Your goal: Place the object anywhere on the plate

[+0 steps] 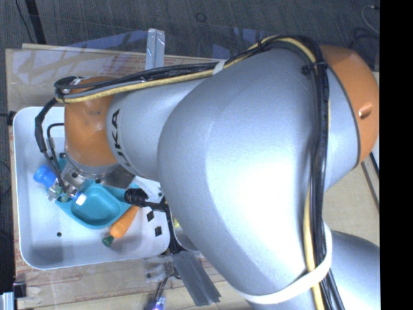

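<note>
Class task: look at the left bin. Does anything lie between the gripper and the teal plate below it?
Nothing visible does. The gripper hangs right over the teal plate's left edge, beside a blue object. The orange carrot lies at the plate's right rim.

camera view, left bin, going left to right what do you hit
bin's left wall → blue object → teal plate → carrot → grey arm covering the rest
</note>
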`<state>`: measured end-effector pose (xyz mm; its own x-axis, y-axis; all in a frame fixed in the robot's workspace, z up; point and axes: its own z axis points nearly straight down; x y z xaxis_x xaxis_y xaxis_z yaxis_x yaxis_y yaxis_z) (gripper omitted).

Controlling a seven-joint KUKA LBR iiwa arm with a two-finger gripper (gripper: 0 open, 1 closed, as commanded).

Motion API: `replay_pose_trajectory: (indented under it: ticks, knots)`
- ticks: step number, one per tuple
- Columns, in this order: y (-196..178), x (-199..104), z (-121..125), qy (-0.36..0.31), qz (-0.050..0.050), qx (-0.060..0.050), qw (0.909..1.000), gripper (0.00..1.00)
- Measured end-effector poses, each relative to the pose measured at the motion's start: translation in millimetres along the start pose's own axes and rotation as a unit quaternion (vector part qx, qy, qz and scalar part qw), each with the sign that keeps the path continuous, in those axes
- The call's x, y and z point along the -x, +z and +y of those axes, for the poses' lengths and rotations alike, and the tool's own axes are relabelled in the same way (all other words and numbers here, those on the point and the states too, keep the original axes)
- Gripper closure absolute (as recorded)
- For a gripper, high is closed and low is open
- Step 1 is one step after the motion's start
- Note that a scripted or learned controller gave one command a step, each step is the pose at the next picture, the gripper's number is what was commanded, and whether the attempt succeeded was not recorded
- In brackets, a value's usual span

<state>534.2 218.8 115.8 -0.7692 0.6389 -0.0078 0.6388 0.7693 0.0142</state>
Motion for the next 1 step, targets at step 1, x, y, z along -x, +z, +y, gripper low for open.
replay_pose_trajectory:
  ticks: [1]
  knots:
    - [-81.7,10.5,-66.4,0.196,0.003,-0.009,0.9807,1.0]
